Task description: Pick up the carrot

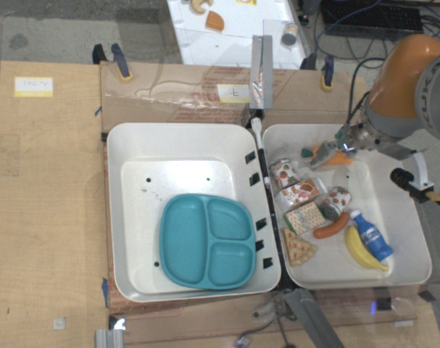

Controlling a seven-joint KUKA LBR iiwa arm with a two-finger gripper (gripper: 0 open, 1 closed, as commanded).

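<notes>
as the grey-and-orange arm [404, 85] reaches in from the right, its gripper [330, 153] sits low over the far corner of the right bin [415, 270], right at the carrot [340, 159]. an orange sliver of the carrot shows at the fingertips, touching or nearly so, but the angle and small size leave it unclear whether the tips are spread around it or pressed onto it, so a hold cannot be claimed. the carrot lies near the bin's back wall, apart from the clutter toward the front: a banana [363, 252] with a blue bottle [370, 239] lying on it, a sausage [330, 228], a cracker [304, 217], a pizza slice [298, 247] and small packets by the divider. that gap likely explains the slanted approach, giving the tool room without nudging neighbours. the left bin [125, 194] holds a teal divided plate [205, 241], well apart from the action. judged from this, the grasp is at its closing step, with lifting yet to come.
</notes>
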